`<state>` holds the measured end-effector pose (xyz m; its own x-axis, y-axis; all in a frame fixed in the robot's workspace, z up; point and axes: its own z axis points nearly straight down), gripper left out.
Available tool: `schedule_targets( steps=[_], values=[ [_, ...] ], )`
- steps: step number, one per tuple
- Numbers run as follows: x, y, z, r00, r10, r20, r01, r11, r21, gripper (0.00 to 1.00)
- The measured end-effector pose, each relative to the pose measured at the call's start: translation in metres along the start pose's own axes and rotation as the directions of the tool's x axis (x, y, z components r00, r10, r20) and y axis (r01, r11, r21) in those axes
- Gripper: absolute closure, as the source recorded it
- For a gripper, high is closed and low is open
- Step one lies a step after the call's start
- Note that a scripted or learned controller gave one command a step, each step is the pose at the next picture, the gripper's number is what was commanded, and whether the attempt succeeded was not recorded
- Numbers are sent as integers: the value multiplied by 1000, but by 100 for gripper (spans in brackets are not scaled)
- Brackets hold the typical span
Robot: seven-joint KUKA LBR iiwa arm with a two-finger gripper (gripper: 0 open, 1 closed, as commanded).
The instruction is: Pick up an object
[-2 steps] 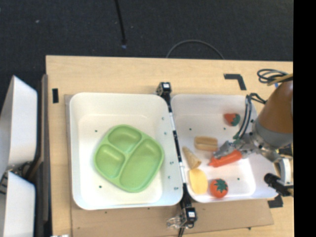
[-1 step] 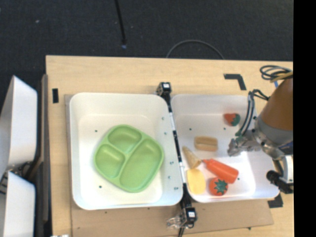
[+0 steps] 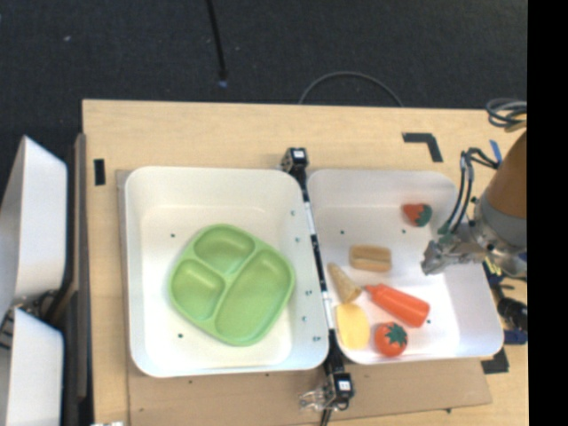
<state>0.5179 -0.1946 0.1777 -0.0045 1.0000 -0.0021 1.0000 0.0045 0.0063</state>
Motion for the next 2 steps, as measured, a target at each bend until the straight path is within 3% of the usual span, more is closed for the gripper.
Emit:
schedule_targets(
  steps=[1,2],
  values=[
    [-1,2,-30,1000,1,0,-1,1000,0,100],
    [58,10,-28,1000,-4,-4,4,1000,4,100]
  ],
)
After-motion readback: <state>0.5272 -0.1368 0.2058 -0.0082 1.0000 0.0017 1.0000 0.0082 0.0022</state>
